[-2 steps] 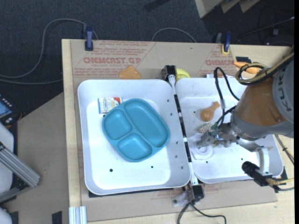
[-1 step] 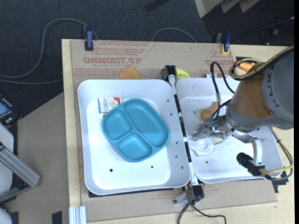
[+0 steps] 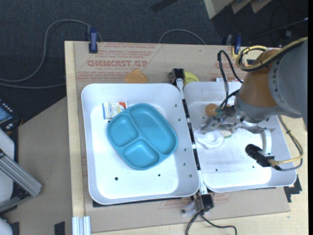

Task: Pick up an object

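Observation:
My gripper (image 3: 213, 125) reaches down into the left part of the right bin (image 3: 244, 177), with the grey arm and its orange band (image 3: 259, 84) coming in from the right. A small brown-orange object (image 3: 210, 109) lies just behind the gripper. A white, rounded object (image 3: 213, 140) rests on the bin floor just in front of and below it. I cannot make out anything held in the gripper. In the left bin (image 3: 142, 185), a blue divided plate (image 3: 142, 135) lies across the middle, and a small white carton (image 3: 113, 108) pokes out at the plate's upper left.
Behind the bins on the cardboard sit an orange item (image 3: 136, 76) and a yellow item (image 3: 191, 77) next to a black clip (image 3: 177, 75). Black and yellow cables (image 3: 266, 159) trail from the arm over the right bin. The bins' shared rim (image 3: 190, 131) runs down the middle.

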`<state>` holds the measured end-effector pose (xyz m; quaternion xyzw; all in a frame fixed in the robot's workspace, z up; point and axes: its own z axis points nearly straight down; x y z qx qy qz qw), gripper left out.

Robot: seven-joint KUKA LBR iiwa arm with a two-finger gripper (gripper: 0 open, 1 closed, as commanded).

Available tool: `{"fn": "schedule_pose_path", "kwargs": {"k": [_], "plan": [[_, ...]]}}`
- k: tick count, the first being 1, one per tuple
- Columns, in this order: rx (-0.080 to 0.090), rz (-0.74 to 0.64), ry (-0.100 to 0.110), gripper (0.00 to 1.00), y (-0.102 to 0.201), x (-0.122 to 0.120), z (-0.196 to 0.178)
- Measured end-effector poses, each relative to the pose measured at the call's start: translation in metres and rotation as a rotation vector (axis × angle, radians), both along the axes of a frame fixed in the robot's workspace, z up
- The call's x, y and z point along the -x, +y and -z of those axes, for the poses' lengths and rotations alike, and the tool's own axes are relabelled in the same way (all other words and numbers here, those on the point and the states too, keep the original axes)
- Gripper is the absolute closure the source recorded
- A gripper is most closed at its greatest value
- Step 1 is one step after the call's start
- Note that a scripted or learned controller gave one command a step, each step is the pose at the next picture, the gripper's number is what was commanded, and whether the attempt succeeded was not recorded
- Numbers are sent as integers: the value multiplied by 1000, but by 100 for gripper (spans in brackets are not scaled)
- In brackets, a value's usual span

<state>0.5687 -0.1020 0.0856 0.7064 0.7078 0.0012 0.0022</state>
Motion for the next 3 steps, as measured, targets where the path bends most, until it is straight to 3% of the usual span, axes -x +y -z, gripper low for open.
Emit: {"fn": "schedule_pose_path", "kwargs": {"k": [1,2,3], "plan": [[0,-1,0,0,1,-49,0],[-2,4,21,0,3,-92,2],[-2,5,13,0,-10,-96,2]]}}
